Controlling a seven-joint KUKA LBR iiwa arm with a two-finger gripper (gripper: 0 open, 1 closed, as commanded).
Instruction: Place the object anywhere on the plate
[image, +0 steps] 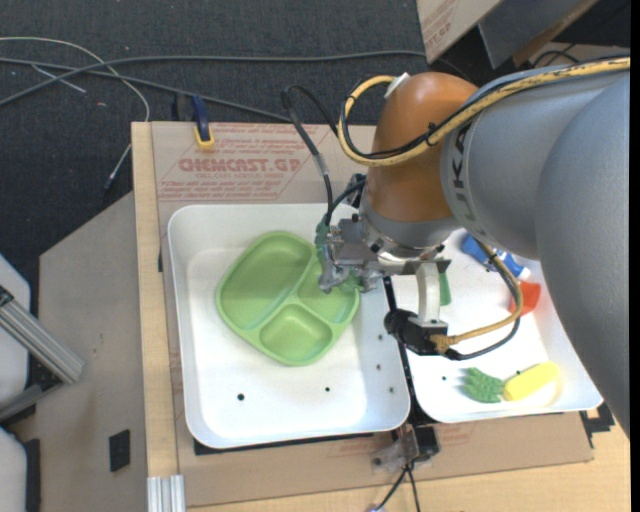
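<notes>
Hovering over the right rim of the green plate, the gripper hides its tips, so I cannot tell its spread or hold. The plate sits in the left bin, white floor open around it. A yellow toy lies in the right bin.

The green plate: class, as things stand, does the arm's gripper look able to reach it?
Probably yes. The gripper already hangs over the right edge of the green plate in the left bin, with nothing lying between them.
</notes>
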